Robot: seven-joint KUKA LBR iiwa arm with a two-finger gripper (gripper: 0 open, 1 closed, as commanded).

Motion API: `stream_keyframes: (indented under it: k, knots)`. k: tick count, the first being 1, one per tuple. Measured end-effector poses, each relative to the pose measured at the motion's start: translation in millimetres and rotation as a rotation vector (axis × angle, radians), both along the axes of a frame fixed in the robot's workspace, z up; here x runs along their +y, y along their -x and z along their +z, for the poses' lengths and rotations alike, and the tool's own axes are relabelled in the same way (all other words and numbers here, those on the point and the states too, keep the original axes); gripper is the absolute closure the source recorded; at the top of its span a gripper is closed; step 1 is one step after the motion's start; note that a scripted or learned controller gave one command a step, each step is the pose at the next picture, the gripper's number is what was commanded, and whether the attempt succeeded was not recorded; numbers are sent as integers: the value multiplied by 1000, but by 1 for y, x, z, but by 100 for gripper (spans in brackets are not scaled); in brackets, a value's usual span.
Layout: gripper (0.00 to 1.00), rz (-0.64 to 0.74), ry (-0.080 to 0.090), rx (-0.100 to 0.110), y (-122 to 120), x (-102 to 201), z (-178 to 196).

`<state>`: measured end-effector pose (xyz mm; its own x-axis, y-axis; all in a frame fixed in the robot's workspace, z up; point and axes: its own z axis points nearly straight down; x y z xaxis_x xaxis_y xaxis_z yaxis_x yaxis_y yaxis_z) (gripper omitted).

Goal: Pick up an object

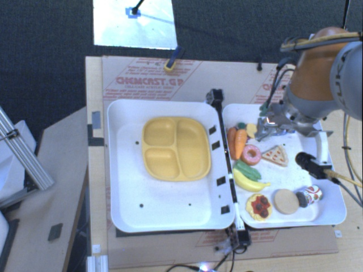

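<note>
The end effector (267, 130) is poised just above the carrot (240, 142) — its state cannot be told; the carrot, probably light and stiff, is best gripped mid-body.

Showing dark blue-grey carpet (45, 38) across the top and left. Lying on it, a pale square sheet (134, 16), brightly lit. Carrying a brown protective sheet with red lettering (150, 79), a wooden counter (68, 169). Leaning at the left edge, a ribbed metal rail (22, 154).
</note>
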<state>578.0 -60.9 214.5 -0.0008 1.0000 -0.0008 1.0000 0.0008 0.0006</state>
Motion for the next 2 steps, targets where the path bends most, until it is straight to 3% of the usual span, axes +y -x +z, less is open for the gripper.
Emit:
stream_keyframes:
  k: [1, 2]
  knots:
    - [100, 0, -1, -3, -4, -5, 16]
    - [100, -1, -1, 1, 6, 1, 0]
